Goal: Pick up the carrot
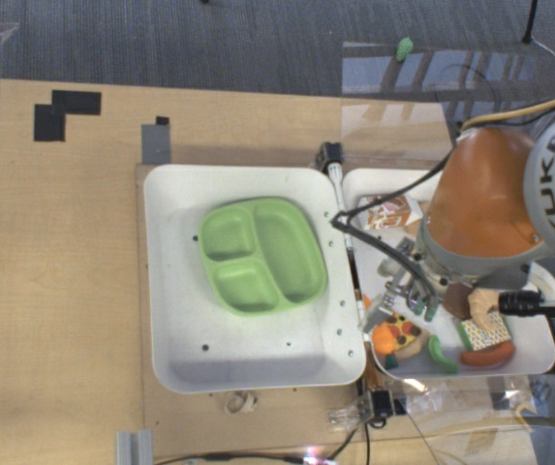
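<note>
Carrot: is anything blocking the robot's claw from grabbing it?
Nothing visible does. The gripper hangs just above the carrot in the right bin, with no toy between them. A pizza slice lies against the carrot's side.

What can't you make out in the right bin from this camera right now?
- Gripper: finger state unreadable; small, cluttered, under the arm's orange band.
- Carrot: the orange item by the gripper may be it; too small to confirm.
- Right bin: the arm covers most of its middle.
- Printed packet: partly hidden, label illegible.
</note>
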Robot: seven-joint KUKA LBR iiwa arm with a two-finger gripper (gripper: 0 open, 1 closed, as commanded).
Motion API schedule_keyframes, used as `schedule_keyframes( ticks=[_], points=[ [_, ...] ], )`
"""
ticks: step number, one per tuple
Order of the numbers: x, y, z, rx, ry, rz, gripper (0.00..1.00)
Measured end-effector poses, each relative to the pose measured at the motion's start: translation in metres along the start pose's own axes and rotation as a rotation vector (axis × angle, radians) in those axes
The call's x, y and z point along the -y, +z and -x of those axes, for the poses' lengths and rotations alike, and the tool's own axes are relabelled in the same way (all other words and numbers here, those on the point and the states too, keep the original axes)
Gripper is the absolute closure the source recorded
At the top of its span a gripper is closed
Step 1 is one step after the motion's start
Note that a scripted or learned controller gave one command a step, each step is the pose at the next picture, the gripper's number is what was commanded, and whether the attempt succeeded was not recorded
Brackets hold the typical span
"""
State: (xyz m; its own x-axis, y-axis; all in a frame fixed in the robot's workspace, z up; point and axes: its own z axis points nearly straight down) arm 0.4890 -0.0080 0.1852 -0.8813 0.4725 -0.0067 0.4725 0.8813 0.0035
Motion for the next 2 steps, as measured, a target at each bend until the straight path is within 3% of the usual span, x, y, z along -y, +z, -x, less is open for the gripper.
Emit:
schedule_keyframes(
  ticks=[1, 2],
  points=[
    [0.032, 0.047, 0.019, 0.007, 0.053, 0.001, 0.00],
    [0.064, 0.096, 0.036, 0.002, 0.340, 0.005, 0.00]
  ],
)
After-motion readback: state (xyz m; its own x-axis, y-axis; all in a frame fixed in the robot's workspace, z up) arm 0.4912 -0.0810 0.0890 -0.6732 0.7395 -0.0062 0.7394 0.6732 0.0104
